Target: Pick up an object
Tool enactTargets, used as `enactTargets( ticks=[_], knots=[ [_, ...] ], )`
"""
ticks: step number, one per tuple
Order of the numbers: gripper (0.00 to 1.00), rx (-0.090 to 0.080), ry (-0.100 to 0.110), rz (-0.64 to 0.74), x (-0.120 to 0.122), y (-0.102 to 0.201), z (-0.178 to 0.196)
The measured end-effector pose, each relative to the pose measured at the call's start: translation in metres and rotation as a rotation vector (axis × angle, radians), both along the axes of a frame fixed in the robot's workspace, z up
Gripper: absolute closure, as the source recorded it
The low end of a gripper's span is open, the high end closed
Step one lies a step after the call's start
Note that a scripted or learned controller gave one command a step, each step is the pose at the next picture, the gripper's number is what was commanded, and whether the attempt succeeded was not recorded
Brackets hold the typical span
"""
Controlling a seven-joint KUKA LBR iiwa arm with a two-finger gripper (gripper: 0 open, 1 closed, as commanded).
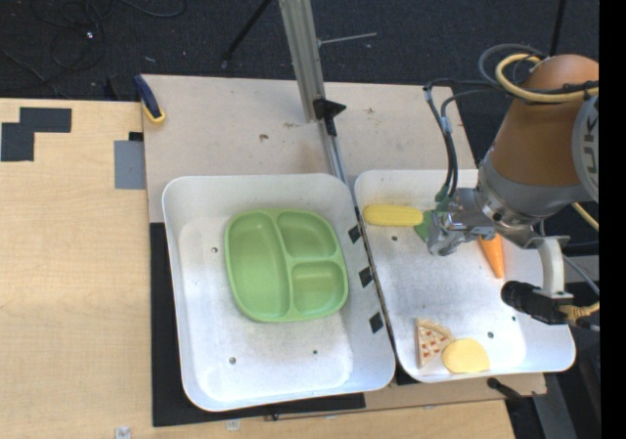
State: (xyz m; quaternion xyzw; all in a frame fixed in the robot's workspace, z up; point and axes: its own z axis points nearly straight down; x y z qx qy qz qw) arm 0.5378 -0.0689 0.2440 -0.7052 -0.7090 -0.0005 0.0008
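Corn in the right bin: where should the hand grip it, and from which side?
Grip the corn across its yellow middle, coming from above. It lies flat and lengthwise left to right near the bin's far wall, so the fingers should probably close front to back across its narrow width.

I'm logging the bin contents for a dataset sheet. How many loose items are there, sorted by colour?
Green: 1, the green plastic divided plate
Yellow: 2, the yellow toy corn cob and the round yellow toy piece
Orange: 1, the orange toy carrot
Mixed: 1, the toy pizza slice
Total: 5
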Motion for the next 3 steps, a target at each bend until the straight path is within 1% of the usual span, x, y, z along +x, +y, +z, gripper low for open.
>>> enactTargets(
  ticks=[1, 2, 3],
  knots=[
    [1.00, 0.000, 0.004, 0.000, 0.000, 0.052, -0.010],
    [1.00, 0.000, 0.001, 0.001, 0.010, 0.109, -0.003],
    [1.00, -0.001, 0.003, 0.000, 0.019, 0.164, -0.018]
  ],
)
